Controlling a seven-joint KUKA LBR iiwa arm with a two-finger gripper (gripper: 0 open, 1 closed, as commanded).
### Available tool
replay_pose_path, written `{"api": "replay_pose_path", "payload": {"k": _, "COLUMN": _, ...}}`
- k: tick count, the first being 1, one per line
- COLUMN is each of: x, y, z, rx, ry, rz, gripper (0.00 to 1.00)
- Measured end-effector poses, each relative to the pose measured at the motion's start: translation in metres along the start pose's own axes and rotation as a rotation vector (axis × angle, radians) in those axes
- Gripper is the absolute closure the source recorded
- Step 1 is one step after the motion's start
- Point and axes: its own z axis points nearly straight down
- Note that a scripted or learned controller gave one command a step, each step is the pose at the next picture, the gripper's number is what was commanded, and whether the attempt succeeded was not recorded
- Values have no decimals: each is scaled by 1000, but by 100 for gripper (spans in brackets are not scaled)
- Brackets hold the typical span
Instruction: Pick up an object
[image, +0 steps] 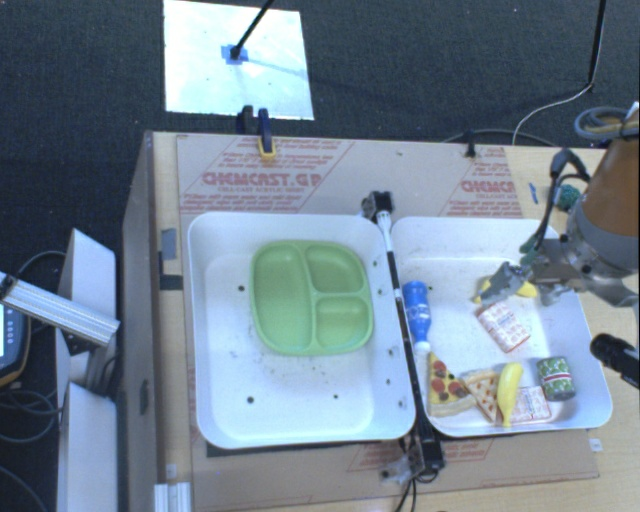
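Note:
My gripper (508, 280) hangs over the upper middle of the right bin (598, 398), reaching in from the right. A small yellow object (488, 291) lies right at its tip; whether it is gripped is unclear. Just below the gripper is a white and red packet (504, 326). A blue and white bottle (416, 312) lies along the bin's left wall. Along the front edge sit a pizza slice (445, 385), a second slice (482, 390), a yellow banana (509, 386) and a small can (556, 378).
The left bin (205, 340) holds a green divided plate (310, 298). A black divider bar (392, 290) runs between the two bins. The arm's grey and orange body (605, 215) stands over the right bin's far right corner.

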Motion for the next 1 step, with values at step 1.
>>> {"api": "replay_pose_path", "payload": {"k": 1, "x": 74, "y": 87, "z": 98, "rx": 1, "ry": 1, "rz": -1, "gripper": 0}}
